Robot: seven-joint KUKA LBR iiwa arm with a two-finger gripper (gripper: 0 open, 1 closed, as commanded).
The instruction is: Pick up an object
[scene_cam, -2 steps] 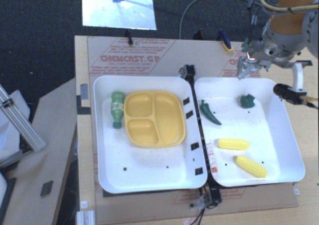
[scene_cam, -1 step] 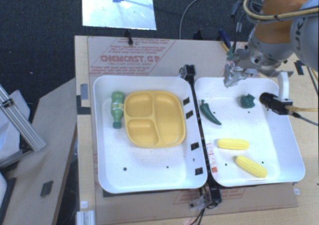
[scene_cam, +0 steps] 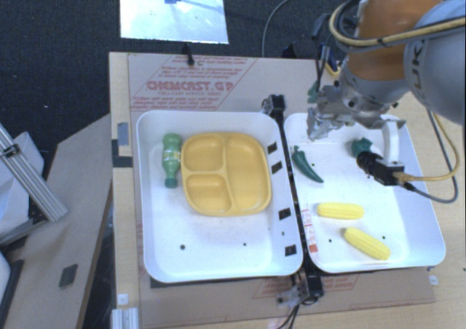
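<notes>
- Green chili pepper (scene_cam: pixel 307 165) lies in the right bin (scene_cam: pixel 422 247), close by the divider — it is the thing nearest the gripper (scene_cam: pixel 320 129).
- Gripper hangs just above and behind the pepper; whether it is clenched or released, I cannot tell.
- Two corn cobs (scene_cam: pixel 340 210) (scene_cam: pixel 366 243) lie nearer the front.
- Left bin (scene_cam: pixel 156 247) holds a yellow divided plate (scene_cam: pixel 224 173) and a green bottle (scene_cam: pixel 171 159) — side by side.

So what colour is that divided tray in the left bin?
Yellow. The divided tray shows plainly in the camera view, beside a green bottle.
</notes>
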